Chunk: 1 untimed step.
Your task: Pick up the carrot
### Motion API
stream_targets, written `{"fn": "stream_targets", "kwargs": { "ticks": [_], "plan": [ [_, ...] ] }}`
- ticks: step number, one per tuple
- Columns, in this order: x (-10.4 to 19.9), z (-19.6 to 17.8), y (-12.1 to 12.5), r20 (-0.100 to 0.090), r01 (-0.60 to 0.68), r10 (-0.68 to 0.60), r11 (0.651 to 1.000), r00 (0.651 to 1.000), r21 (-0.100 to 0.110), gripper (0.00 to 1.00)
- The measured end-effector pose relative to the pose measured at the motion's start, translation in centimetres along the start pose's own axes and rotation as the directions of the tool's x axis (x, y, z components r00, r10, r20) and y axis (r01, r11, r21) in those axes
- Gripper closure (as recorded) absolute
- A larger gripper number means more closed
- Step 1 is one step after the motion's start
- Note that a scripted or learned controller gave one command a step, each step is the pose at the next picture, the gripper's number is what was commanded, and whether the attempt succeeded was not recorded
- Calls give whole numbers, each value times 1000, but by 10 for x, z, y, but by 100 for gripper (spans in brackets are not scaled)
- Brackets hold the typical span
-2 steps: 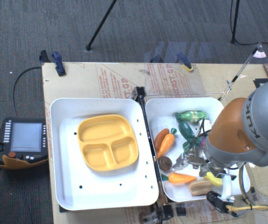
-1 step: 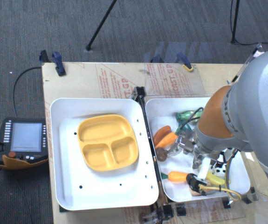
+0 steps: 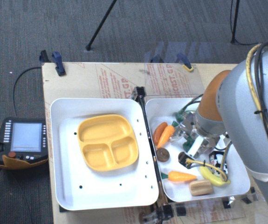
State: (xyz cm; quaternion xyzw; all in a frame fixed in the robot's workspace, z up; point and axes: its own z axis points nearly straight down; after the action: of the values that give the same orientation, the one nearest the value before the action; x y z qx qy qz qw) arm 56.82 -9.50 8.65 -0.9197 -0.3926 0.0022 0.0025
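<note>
The carrot (image 3: 165, 135) lies just left of the pincer (image 3: 184, 130), its long axis slanting up-right toward it; the pincer's spread I cannot tell.

Orange carrot (image 3: 182, 176), yellow banana (image 3: 215, 176), yellow divided plate (image 3: 107, 142), white bins (image 3: 59, 125), tan block (image 3: 201, 188).

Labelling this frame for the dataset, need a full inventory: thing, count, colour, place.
bins: 2, white, side by side on bench
divided plate: 1, yellow, left bin
carrots: 2 or 3, orange; one right bin's near side, a pair upper left
banana: 1, yellow, right bin near side
wooden block: 1, tan, right bin near edge
round brown item: 1, right bin's left side
clamps: blue, bench's far edge
pendant: 1, black and orange, floor at left
arm: 1, grey with orange band, over right bin
claw: 1, above right bin
</note>
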Motion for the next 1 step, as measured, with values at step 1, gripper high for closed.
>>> {"fn": "stream_targets", "kwargs": {
  "ticks": [1],
  "plan": [
    [-36,1,-48,2,-235,235,972,972,2,0]
  ]
}}
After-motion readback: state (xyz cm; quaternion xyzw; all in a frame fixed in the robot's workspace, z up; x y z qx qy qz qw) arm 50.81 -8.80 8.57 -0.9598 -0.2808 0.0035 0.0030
